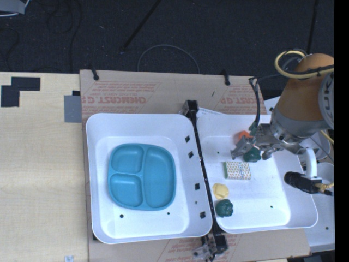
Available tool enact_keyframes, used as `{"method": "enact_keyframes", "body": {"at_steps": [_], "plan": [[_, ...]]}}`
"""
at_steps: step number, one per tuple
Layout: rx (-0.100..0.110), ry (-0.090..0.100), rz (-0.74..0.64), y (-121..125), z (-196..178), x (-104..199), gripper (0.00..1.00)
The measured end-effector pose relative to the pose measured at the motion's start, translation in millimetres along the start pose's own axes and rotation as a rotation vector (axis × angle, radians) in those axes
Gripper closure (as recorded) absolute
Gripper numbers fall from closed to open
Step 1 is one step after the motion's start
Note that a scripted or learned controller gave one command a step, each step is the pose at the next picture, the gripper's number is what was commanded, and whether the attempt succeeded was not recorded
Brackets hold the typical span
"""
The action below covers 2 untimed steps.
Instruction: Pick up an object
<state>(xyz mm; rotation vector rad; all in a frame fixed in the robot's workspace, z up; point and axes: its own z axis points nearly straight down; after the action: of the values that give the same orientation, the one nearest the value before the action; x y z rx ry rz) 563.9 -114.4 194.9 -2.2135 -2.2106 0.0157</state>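
Note:
My gripper [246,148] hangs low over the upper middle of the right bin [272,214], reaching in from the right. A dark teal thing [252,156] sits right at its tip, and a small orange thing [242,135] lies just behind it; I cannot tell whether either is touched or held. Just below the gripper lies a speckled pale block [238,170]. Further toward the front are a small yellow piece [220,190] and a dark green lump [223,207].
The left bin [101,141] holds a blue divided plate [142,176]. A black divider rail [199,162] runs between the two bins. The grey and orange arm [305,100] looms over the right bin's far right corner.

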Motion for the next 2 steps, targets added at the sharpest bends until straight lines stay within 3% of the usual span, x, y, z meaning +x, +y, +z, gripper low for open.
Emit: {"method": "enact_keyframes", "body": {"at_steps": [1,2], "plan": [[-0.013,-0.001,-0.002,2.8,-7.1,-0.2,0.0],[-0.008,-0.001,-0.001,-0.4,56.1,-2.9,0.0]]}}
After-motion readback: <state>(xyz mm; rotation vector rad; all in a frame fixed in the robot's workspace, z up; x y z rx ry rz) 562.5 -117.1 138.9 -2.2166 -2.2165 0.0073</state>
